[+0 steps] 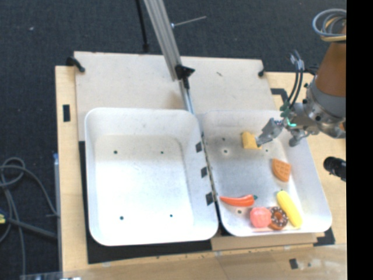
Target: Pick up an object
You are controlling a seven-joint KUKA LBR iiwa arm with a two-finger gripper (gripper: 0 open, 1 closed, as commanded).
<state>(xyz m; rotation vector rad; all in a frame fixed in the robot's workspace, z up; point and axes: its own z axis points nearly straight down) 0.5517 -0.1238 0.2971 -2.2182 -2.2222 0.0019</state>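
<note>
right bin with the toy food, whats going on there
A grey robot arm with an orange band reaches in from the right, its gripper low over the right white bin beside a small yellow block. Nothing looks lifted. The orange wedge, red chili pepper, pink round piece, dark patterned ball and yellow banana lie nearer the front. The left white bin sits alongside.

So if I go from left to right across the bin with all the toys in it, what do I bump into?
Red chili pepper → pale yellow block → pink round toy → orange piece → yellow banana. The brown speckled toy overlaps its neighbours, so I left it out.
</note>
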